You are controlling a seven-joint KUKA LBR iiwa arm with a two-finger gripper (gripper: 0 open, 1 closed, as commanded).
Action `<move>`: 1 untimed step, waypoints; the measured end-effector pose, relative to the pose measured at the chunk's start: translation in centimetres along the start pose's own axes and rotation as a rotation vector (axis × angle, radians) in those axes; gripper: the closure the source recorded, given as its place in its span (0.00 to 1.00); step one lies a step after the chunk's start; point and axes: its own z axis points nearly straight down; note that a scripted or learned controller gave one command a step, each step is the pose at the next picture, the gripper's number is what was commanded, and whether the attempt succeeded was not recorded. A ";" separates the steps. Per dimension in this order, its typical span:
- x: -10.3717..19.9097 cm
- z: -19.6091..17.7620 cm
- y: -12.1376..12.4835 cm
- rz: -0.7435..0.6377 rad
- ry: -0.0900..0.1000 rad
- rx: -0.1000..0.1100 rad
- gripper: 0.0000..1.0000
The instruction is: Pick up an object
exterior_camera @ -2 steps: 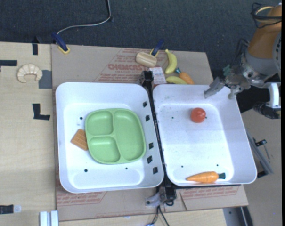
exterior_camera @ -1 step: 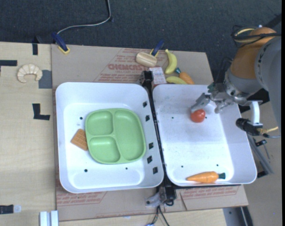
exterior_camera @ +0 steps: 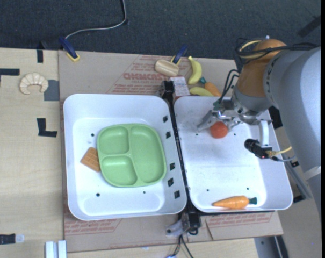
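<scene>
A small red tomato (exterior_camera: 219, 130) lies in the right bin (exterior_camera: 232, 176), near its far side. My gripper (exterior_camera: 219, 119) hangs just above and behind it, its metal fingers (exterior_camera: 206, 121) spread to either side of the tomato's top. The fingers stand apart and nothing sits between them. An orange carrot (exterior_camera: 232, 201) with a green end rests by the right bin's near edge. In the left bin (exterior_camera: 81, 198) there is a green divided plate (exterior_camera: 132, 155), with a tan cracker (exterior_camera: 91, 158) tucked at its left side.
Behind the bins on the cardboard lie a bread roll (exterior_camera: 166, 67), a banana (exterior_camera: 196, 71) and a small carton (exterior_camera: 179, 85). A croissant (exterior_camera: 34, 83) sits on the bench at far left. A black cable clip (exterior_camera: 257, 147) hangs over the right bin.
</scene>
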 end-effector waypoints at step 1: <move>0.0 -1.0 0.0 -0.001 -0.002 -0.002 1.00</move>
